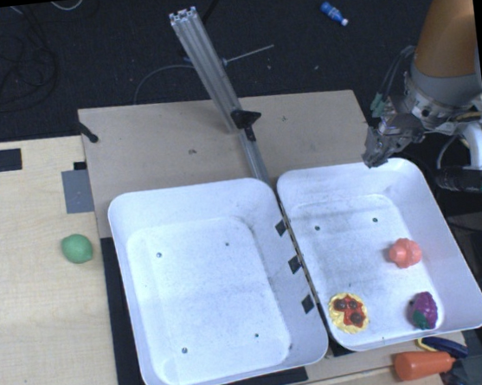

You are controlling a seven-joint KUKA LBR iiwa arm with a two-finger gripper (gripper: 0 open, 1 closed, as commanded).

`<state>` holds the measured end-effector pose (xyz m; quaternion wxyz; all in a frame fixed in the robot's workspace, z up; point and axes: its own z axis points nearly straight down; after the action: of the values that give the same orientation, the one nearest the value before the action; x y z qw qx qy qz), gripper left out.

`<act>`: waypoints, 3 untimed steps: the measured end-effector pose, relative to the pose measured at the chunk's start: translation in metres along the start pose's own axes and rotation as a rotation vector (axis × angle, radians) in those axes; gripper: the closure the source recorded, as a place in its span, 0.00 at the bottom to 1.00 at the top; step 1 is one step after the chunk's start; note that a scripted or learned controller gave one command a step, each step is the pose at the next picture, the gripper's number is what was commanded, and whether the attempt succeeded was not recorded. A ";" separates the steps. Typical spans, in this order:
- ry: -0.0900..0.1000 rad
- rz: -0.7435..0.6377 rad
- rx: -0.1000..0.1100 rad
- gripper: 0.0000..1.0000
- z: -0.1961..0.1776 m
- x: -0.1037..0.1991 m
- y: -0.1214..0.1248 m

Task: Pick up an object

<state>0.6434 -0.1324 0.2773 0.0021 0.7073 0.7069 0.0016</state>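
While the arm [445, 40] reaches in from the right, I see its pincer [377, 155] poised at the far rim of the right bin [358, 183], near that bin's far right corner. I cannot tell from this slant whether it is spread or pressed together, and I see nothing between its tips. Three candidates lie in the right bin, all well apart from the pincer and toward the near side: a pink lump [404, 253] by the right wall, a purple piece [423, 310] in the near right corner, and a yellow piece with a red centre [349, 312] to its left. An orange carrot [422, 364] sits on the worktop [41, 342] just outside the bin's near edge. A green ball [78, 248] rests left of the left bin [130, 211].
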 end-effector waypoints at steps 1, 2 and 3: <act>0.001 -0.002 0.006 1.00 0.013 0.039 -0.015; 0.001 -0.003 0.007 1.00 0.027 0.093 -0.033; 0.001 -0.002 0.006 1.00 0.027 0.135 -0.063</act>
<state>0.5810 0.0031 0.2502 -0.0006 0.7065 0.7077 -0.0002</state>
